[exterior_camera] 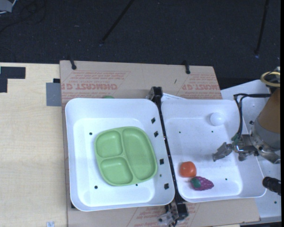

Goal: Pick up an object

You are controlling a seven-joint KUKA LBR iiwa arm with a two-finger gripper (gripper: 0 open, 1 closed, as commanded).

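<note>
A pale wooden table (23, 141) carries a sheet of printed cardboard (132, 82) on which two shallow white bins sit side by side, with dark floor and loose cables beyond.

Nearest the camera, along the front of the right bin (199, 195), lies a purple bunch of grapes (201, 183). Touching it on its upper left side is a small orange-red object (188, 169) with rounded corners. Both rest on the bin floor, well apart from the gripper.

In the left bin (80, 122) a green divided plate (126, 156) with three compartments lies flat, slightly turned.

Farther back and to the right, the gripper (222, 152) reaches in over the right bin from the arm's grey wrist (262, 143). It hangs above bare bin floor, up and to the right of the orange-red object. Its metal fingers are small and blurred against the white, so I cannot tell how far they are spread; nothing is visibly between them.

Toward the far wall of the right bin sits a white ball (216, 118), hard to pick out against the bin.
</note>
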